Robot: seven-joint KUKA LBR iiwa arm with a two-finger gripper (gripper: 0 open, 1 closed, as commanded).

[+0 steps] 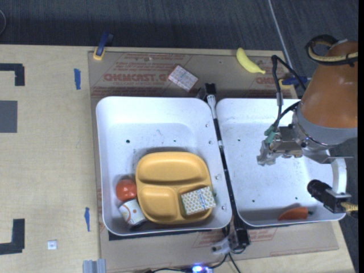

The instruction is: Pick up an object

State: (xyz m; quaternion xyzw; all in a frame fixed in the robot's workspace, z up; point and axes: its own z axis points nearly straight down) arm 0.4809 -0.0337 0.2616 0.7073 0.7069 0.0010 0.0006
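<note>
- The bench [45,169] is pale wood with black square marks and bits of blue tape [77,78] at its left; beyond its far edge lies dark grey carpet [170,10].
- A brown cardboard sheet [142,73] with red lettering lies under two white bins set side by side, their inner rims touching.
- The left bin [114,124] holds a yellow divided tray [170,183] toward its near side. A patterned block [197,201] sits in the tray's near right compartment.
- An orange-red ball [125,189] lies just left of the tray, and a small white and orange object [132,211] sits near it, against the tray's near left corner.
- The right bin [244,181] has an orange-red object [293,213] by its near rim; its shape is hard to make out.
- The gripper [272,151] hangs over the middle of the right bin, well apart from that object, with nothing seen between its fingers; whether they are wide or narrow cannot be told.
- The arm [333,95] comes in from the right and covers the right bin's far right corner.
- On the cardboard beyond the bins lie a yellow banana [249,61] and a small patterned square packet [182,77]; a blue and yellow clamp [102,45] sits at the far left corner.
- Dark cables [284,90] trail from the arm toward the gripper.
</note>
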